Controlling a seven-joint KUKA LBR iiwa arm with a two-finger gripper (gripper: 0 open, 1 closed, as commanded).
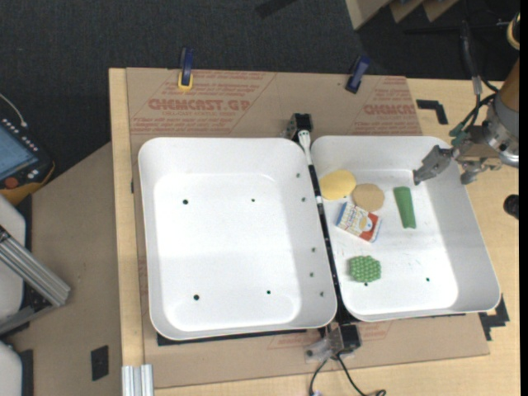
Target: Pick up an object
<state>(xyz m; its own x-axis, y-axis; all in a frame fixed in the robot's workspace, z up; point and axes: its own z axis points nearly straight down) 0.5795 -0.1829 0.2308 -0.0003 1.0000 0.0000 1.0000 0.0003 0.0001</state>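
Two shallow white bins with smooth, glossy walls and rounded corners sit side by side on a brown cardboard sheet printed with faded red lettering, which covers the pale surface (91,221). The left bin (157,221) shows four small dark dots on its floor. The right bin (462,262) holds five small things clustered toward its left half: a rounded yellow lump (337,183), a flat tan disc (369,196) just beside it, a slim green stick (404,207) lying lengthwise to their right, a small white packet (358,221) with blue and red print below the disc, and a round green ball (365,268) with a bumpy, dotted skin nearer the front.

The hand (437,163), grey metal, hangs over the right bin's far right corner, well apart from the stick. Whether its fingers are parted cannot be told; nothing shows between them.
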